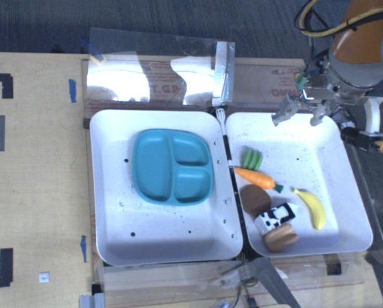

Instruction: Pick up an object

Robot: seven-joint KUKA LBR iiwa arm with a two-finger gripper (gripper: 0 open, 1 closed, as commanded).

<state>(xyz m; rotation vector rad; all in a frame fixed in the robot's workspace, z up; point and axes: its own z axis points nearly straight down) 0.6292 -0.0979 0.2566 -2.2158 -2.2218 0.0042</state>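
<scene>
My gripper (300,112) hangs over the far edge of the right bin (345,172), open, with nothing between its two grey fingers. Below it in that bin lie several toy foods: a green vegetable (251,158), an orange carrot (255,178), a yellow banana (312,207), a dark brown round piece (255,199), a black-and-white cow figure (276,217) and a tan bun-like piece (280,237). All of them lie toward the bin's near left part, well apart from the gripper.
The left bin (108,191) holds a blue divided plate (172,165). A clear plastic panel (153,72) stands behind the bins. The orange-banded arm (364,31) enters from the upper right, with cables around it.
</scene>
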